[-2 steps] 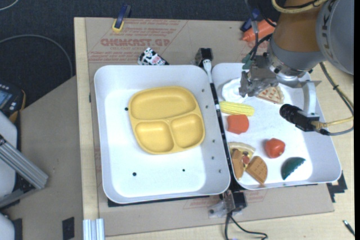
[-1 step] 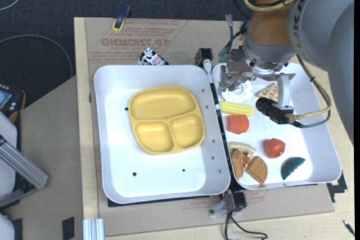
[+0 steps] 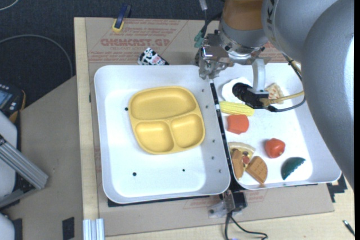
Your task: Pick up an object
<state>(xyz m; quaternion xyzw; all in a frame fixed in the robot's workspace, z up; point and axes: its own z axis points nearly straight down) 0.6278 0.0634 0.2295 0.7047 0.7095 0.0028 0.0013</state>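
Right bin [image 3: 315, 121], along its left wall: yellow cob [image 3: 236, 108], lying crosswise, its left tip close to the wall. Just beside it toward the near edge: orange-red block [image 3: 238, 123]. Toward the bin's middle: red rounded piece [image 3: 274, 147], apart from the rest. Near right corner: dark green piece [image 3: 292, 166], lying flat. Near left corner: brown wedge [image 3: 257, 170] touching a pale-topped slice [image 3: 241, 155], which lies against the left wall. Toward the far edge: beige piece [image 3: 274, 90], small and partly hidden; kind not told.

End effector [image 3: 209, 71]: at the far end of the seam where the two bins meet, over the rims and well apart from the cob. Open or closed cannot be told; nothing is seen held in it.

Left bin [image 3: 109, 121]: yellow divided plate [image 3: 167, 119], three compartments, set near the middle, slightly turned.

Bench [image 3: 90, 53], beyond the left bin's far edge: small black-and-white item [image 3: 151, 57], just beside the rim. Bench's far left corner: blue-and-yellow item [image 3: 120, 18] across the edge.
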